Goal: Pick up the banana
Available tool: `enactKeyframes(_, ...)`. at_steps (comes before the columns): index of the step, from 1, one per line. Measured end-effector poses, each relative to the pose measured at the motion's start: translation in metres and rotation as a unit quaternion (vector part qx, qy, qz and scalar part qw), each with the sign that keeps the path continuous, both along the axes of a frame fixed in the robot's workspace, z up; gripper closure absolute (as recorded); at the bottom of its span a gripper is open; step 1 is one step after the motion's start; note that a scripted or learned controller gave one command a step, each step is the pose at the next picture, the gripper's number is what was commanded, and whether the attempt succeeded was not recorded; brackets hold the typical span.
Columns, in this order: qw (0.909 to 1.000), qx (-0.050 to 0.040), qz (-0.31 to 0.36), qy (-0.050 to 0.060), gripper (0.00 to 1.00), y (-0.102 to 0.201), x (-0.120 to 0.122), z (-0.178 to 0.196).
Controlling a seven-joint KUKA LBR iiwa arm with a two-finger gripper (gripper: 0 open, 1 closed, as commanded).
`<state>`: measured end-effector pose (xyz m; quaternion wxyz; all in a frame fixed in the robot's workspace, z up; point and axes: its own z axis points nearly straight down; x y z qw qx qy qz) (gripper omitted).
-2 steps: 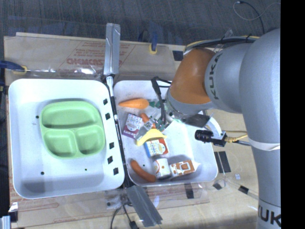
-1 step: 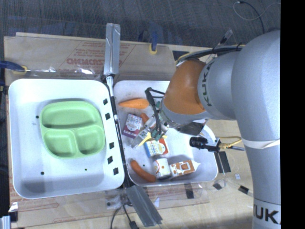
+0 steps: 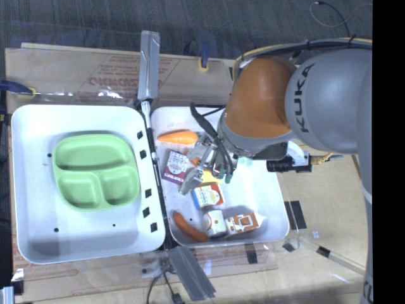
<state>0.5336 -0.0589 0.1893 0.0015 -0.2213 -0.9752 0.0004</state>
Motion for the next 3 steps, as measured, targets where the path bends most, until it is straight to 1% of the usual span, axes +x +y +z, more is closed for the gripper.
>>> enactKeyframes(1, 1.0000, -0.0002, 0.002, 0.002, 1.00, 0.0000, 0.0010, 0.0069)
enactKeyframes(2, 1.0000, -0.0002, 0.002, 0.002, 0.00, 0.0002, 0.0010, 0.0069)
enactKeyframes(3, 1.0000, -0.0004, 0.005, 0.004, 1.00, 0.0008, 0.0020, 0.0137)
